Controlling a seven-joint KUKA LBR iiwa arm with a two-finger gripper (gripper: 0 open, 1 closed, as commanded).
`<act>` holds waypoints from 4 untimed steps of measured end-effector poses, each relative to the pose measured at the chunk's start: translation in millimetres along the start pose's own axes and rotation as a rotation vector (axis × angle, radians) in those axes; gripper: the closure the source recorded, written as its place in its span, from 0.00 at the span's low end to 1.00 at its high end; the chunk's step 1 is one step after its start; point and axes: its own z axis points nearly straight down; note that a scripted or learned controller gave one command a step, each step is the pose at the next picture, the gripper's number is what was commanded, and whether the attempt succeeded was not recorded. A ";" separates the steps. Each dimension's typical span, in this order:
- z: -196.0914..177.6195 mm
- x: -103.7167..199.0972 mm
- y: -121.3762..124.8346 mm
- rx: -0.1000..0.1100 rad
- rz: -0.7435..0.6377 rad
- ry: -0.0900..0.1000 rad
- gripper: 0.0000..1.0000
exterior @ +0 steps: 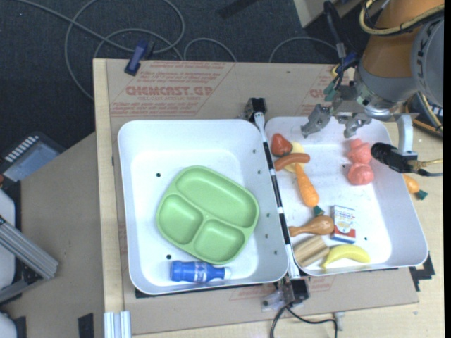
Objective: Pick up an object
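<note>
— Toys crowd the right bin's (416, 248) near end: banana (347, 255), bread slice (308, 248), drumstick (313, 226), a small carton (344, 219). Why so jumbled?

— Looks like they're just dumped there as pick targets. The left bin (134, 189) holds only a green divided plate (206, 214) and a blue bottle (199, 272) lying flat at its near edge.

— And further back?

— Carrot (306, 186), sausage (292, 160), strawberry (281, 144), then a pink lump (359, 163) at the right.

— Has the arm got anything?

— No. The gripper (334, 120) hangs over the far end, fingers spread, nothing between them. I'd guess it's lining up on that far cluster.
</note>
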 end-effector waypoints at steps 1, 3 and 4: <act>111.5 -2.8 -31.0 0.002 0.001 0.000 0.00; 120.0 -14.0 -27.0 -0.002 0.000 -0.001 0.00; 121.0 -10.4 24.1 0.017 0.000 -0.005 0.00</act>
